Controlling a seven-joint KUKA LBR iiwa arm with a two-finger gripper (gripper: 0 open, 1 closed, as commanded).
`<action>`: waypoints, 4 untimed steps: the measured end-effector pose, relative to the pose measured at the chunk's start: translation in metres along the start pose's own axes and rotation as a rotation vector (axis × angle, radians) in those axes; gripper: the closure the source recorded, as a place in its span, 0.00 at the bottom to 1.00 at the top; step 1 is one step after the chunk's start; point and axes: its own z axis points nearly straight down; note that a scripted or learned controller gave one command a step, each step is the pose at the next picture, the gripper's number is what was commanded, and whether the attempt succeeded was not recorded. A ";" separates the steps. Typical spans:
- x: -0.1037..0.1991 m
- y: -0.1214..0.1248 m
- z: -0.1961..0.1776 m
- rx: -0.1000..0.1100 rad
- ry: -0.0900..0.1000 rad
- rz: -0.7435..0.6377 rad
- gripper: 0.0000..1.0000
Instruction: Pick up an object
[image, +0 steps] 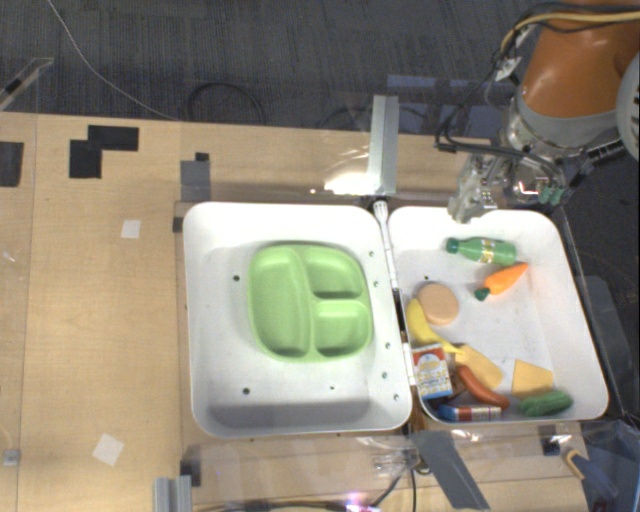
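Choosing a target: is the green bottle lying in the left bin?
No, the green bottle lies in the right bin, just above the carrot; the left bin holds a green tray.

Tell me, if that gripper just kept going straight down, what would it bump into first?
Probably the back rim of the right bin, or bare floor just inside it. The gripper hangs above that edge; the green bottle lies slightly nearer. Depth is unclear.

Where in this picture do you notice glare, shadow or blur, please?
In the camera view, glare whitens the bench just above the divider between the bins; a soft shadow darkens the near wall of the left bin; the gripper looks smeared and translucent, while the green tray and the toy food are fairly sharp.
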 end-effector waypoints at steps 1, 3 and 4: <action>-0.004 -0.143 0.058 0.005 0.008 -0.092 1.00; -0.011 -0.034 -0.002 0.000 -0.002 -0.037 1.00; -0.011 0.020 -0.014 -0.001 0.000 -0.025 1.00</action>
